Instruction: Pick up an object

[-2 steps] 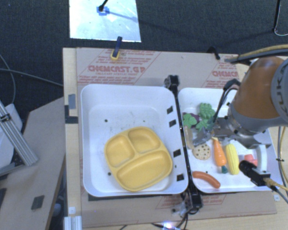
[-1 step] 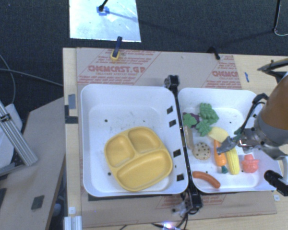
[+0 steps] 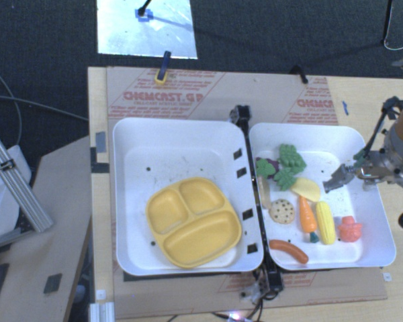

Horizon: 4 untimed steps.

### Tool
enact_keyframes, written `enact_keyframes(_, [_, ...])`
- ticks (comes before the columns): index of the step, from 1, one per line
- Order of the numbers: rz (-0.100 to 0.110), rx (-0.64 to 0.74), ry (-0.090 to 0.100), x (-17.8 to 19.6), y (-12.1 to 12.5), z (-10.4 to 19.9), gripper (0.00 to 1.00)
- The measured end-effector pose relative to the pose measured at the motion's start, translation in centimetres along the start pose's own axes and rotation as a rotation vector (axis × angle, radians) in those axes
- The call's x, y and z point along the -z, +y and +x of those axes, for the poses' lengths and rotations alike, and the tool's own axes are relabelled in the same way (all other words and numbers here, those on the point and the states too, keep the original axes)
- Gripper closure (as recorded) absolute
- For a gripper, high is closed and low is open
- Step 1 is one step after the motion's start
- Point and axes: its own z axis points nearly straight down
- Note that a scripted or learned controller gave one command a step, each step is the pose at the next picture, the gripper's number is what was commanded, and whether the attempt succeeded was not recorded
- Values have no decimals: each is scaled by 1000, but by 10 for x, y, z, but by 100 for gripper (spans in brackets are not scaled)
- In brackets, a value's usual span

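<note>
The right bin (image 3: 349, 139) holds toy food: green broccoli (image 3: 291, 158), a purple piece (image 3: 266, 168), a yellow lemon wedge (image 3: 307, 189), a cookie (image 3: 281, 211), an orange carrot (image 3: 307, 217), a corn cob (image 3: 325, 223), a pink-red piece (image 3: 350, 229) and a sausage (image 3: 289, 250). My gripper (image 3: 336, 180) reaches in from the right, above the bin's right half, just right of the lemon wedge. Nothing shows between its fingers.
The left bin (image 3: 141, 146) holds a yellow divided plate (image 3: 193, 221). A black divider with clips (image 3: 245, 173) runs between the bins. Cardboard (image 3: 188, 89) lies under both. A metal frame (image 3: 13, 180) stands at the far left.
</note>
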Motion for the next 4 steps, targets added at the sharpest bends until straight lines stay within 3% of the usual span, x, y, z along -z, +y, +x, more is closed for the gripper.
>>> enact_keyframes(1, [5,2,3,-171,26,42,0])
enact_keyframes(2, [0,1,5,-152,28,40,100])
enact_keyframes(3, [-4,9,5,-60,83,95,100])
enact_keyframes(4, [8,1,3,-66,79,91,0])
